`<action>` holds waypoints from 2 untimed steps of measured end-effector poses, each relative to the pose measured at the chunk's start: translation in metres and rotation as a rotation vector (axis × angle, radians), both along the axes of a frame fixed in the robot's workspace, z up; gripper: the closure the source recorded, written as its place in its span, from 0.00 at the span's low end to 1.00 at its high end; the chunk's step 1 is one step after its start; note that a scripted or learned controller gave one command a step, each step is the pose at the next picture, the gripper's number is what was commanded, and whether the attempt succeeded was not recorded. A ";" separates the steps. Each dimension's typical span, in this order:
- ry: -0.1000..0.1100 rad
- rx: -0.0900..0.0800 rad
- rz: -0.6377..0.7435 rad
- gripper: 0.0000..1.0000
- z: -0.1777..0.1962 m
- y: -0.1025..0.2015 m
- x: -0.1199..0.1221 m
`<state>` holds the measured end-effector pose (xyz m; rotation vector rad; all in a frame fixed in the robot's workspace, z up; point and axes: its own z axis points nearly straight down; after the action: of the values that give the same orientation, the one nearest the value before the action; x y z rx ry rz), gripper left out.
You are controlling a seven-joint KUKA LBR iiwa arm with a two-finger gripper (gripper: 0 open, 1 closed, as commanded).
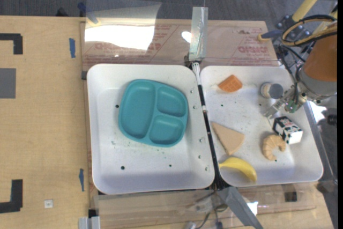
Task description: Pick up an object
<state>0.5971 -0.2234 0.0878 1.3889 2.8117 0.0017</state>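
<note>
Over the right bin (313, 169), the end effector (286, 106) hangs low.

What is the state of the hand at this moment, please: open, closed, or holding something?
Hand: cannot be told; it is low over the right bin, beside the black-and-white cube.

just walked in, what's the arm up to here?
The arm is reaching in from the right over the right bin, its gripper low near that bin's far right side, beside a small grey cylinder and a black-and-white block. Nothing is visibly held. Also in that bin: a croissant, a banana, a tan wedge and an orange piece. The left bin holds a teal divided plate.
</note>
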 end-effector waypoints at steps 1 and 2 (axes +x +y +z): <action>-0.008 -0.002 0.000 1.00 0.013 0.000 0.002; -0.006 -0.001 0.000 0.00 0.012 0.001 0.002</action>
<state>0.5990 -0.2229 0.0993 1.3864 2.8063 0.0043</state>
